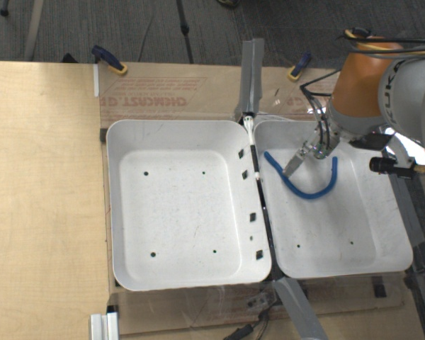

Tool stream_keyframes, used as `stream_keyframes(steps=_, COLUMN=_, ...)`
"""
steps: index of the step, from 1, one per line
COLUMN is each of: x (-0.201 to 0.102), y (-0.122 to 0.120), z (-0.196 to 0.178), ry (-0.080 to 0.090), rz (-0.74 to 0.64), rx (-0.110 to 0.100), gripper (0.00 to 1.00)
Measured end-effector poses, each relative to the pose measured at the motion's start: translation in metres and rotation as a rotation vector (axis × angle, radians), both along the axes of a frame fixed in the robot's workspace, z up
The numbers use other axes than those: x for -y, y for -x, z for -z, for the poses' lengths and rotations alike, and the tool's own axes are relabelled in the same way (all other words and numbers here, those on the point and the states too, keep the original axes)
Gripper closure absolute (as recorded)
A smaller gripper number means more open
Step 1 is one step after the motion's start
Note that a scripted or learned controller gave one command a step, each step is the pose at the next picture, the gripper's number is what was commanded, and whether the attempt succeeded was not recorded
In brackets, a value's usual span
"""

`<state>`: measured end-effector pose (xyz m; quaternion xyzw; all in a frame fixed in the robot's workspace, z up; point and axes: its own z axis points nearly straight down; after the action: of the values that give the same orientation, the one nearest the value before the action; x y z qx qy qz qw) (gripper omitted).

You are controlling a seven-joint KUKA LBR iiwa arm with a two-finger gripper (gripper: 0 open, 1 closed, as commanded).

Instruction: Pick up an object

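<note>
you've got the arm (382, 83) coming in from the right edge, grey body with the orange band fat and bright above the wrist, and it's leaning down over the right bin (382, 261). the gripper (297, 163) is low in the upper left part of that bin, its grey tip angled down and to the left. right there under it lies the blue curved piece (308, 192), a thin thing bent like a u: one end starts near the bin's left wall, the bottom of the curve swings below the gripper tip, and the other end rises on the tip's right side. the tip sits inside that curve, very close to the left limb, maybe touching it, but i can't tell you that for sure from this slant. how far the tool is spread, and whether it has anything pinched, i cannot tell either; the tip reads as one grey sliver from up here. the blue piece looks flat on the bin floor.

over on your other side, the left bin (127, 211) shows its white floor with a few small dark dots. the two bins sit touching along the middle. behind them, two blue and yellow clamps (110, 59) grip the brown cardboard sheet (163, 94) at the back of the bench.
</note>
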<state>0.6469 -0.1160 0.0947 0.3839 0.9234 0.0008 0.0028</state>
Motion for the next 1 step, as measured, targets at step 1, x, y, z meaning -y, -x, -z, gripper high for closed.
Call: stream_keyframes(steps=1, x=0.0034, y=0.0747, z=0.0021, ry=0.0, rz=-0.018, rx=-0.005, gripper=0.0)
